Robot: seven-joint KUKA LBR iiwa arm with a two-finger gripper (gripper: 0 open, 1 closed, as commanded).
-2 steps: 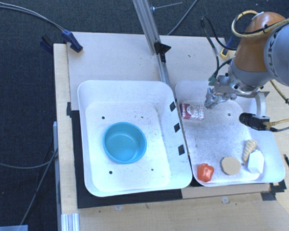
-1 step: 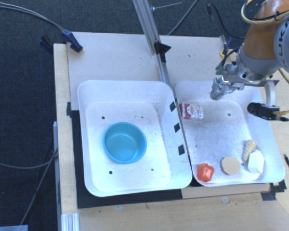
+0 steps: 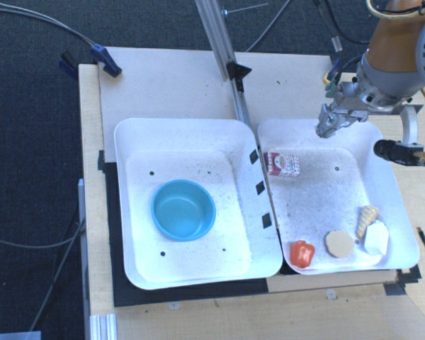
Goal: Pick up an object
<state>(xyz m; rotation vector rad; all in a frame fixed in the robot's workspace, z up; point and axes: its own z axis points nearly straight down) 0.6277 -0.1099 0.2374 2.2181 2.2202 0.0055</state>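
My gripper (image 3: pixel 328 128) hangs over the far edge of the right bin (image 3: pixel 340 183), with nothing between its fingers. Below and left of it, a small red and white carton (image 3: pixel 282 165) lies near the bin's left wall. Along the bin's near side sit a red pepper-like piece (image 3: pixel 302 253), a round tan biscuit (image 3: pixel 339 244), a ridged tan pastry (image 3: pixel 367 221) and a white object (image 3: pixel 376 239). A blue bowl (image 3: pixel 183 210) rests in the left bin (image 3: pixel 149 261).
A slanted metal pole (image 3: pixel 219 34) runs from the top down to the divide between the bins. A blue clamp (image 3: pixel 105 59) grips the bench's far left corner. Black cables lie on the dark floor around the bench.
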